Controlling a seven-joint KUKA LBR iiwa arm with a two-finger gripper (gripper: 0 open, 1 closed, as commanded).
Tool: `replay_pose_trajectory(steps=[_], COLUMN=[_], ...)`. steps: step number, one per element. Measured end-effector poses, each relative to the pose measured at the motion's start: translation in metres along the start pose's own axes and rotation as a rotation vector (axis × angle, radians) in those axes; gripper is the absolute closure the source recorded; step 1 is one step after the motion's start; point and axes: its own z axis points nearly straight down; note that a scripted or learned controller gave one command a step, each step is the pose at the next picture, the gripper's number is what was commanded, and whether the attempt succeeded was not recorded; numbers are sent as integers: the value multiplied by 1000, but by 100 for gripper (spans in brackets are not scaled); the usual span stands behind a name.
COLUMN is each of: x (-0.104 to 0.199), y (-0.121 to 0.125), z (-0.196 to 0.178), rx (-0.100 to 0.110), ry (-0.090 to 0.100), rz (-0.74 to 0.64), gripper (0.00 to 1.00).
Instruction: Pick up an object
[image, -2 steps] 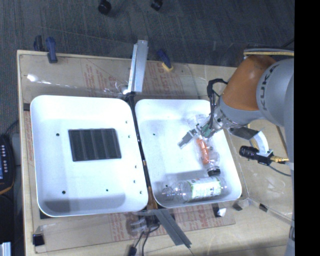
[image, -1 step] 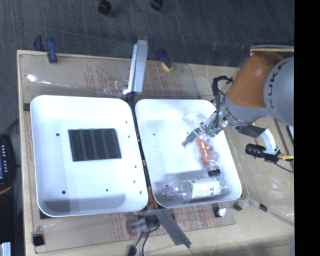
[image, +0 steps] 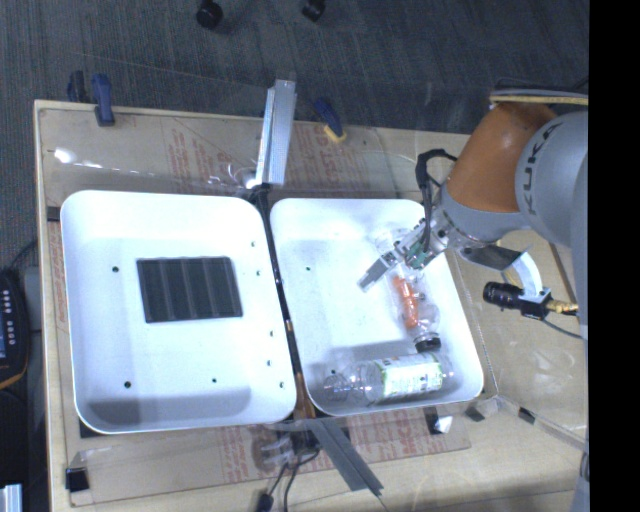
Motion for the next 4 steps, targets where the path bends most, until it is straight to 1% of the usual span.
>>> replay_pose_trajectory(steps=[1,2,3,4], x=[0,0,11,3], y=[1,1,-21,-3], z=[-10,-10,-39,6], rx=[-1,-1,0,5], ry=[-3,-3,-2,6], rz=[-4,-3,211,179], gripper=[100,0,0,0])
